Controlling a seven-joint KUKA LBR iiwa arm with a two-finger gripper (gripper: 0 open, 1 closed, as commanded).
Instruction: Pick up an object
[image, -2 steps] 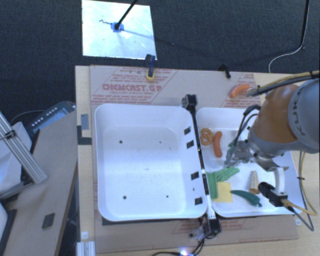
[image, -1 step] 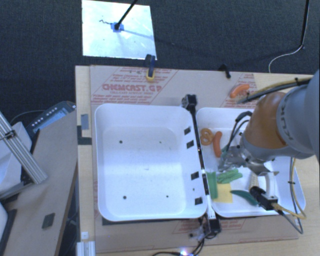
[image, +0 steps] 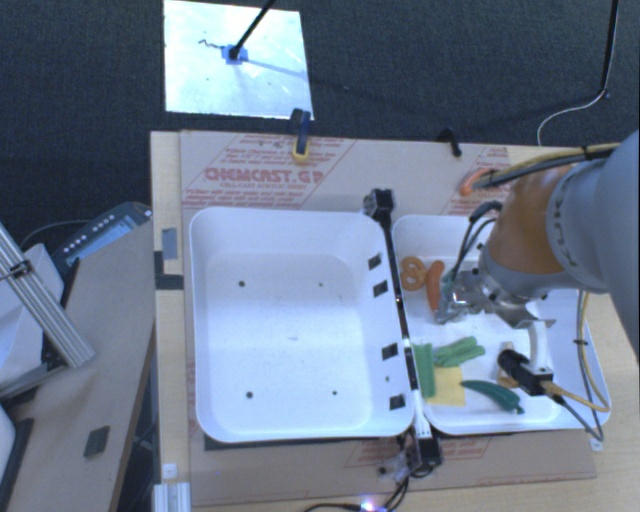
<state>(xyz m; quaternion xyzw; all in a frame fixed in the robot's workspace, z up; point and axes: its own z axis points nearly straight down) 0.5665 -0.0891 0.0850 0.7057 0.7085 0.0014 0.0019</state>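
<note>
Approach step, by the look: gripper (image: 449, 304) sits low in right white plastic bin (image: 432, 232), open/shut can't tell. Orange carrot-shaped piece (image: 434, 283) lies just beside it. Next: centre over it, descend, close.

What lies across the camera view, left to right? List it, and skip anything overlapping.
left bin → orange ring → orange stick → teal pod
</note>
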